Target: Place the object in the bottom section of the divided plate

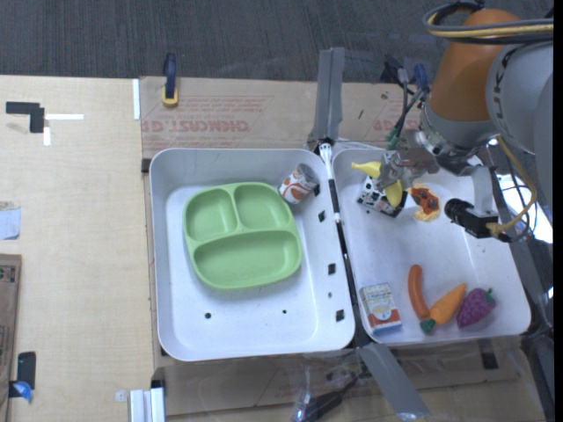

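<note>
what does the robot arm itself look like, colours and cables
The arm is bulky and rounded, with a grey shell and a broad orange band above the wrist. Black and yellowish cables loop over its top, and thin wires run down to the gripper.

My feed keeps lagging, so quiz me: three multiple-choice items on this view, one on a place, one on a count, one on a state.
1. Where is the green plate?
A. left bin
B. right bin
C. on the bench outside the bins

2. How many sections does the plate have?
A. two
B. three
C. four

3. What lies in the plate's bottom section?
A. the carrot
B. the can
C. nothing yet

Key:
1 A: the plate lies in the left bin, left of the divider.
2 B: two small sections sit above one wide one.
3 C: that section shows bare green; the carrot lies in the right bin, and the can lies beside the plate's upper right rim. The hand is over the right bin by the banana.
</note>
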### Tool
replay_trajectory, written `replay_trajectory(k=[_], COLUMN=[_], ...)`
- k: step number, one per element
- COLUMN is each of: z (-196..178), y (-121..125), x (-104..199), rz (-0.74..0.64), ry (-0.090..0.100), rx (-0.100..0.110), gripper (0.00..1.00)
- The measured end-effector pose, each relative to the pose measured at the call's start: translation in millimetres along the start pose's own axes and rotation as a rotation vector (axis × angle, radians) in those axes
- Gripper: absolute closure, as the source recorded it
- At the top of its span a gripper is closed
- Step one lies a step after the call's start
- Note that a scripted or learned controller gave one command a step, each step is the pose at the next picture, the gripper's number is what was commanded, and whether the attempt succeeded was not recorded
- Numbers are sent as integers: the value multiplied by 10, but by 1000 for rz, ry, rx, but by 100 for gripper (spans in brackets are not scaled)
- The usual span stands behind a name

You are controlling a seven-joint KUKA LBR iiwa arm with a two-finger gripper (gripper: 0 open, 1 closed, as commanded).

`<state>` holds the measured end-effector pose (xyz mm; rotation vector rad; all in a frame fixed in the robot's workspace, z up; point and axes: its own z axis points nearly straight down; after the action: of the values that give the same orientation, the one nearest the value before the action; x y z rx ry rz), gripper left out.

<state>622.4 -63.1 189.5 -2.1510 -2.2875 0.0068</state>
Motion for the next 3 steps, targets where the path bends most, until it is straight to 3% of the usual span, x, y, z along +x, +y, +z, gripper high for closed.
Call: replay_trajectory(k=[1,2,3], z=[5,-470,-533], y=[-697,-453,-89], x=[714,534,865], rz=[3,22,-183], ry=[1,0,-1], rx=[2,0,-1], gripper=[100,100,100])
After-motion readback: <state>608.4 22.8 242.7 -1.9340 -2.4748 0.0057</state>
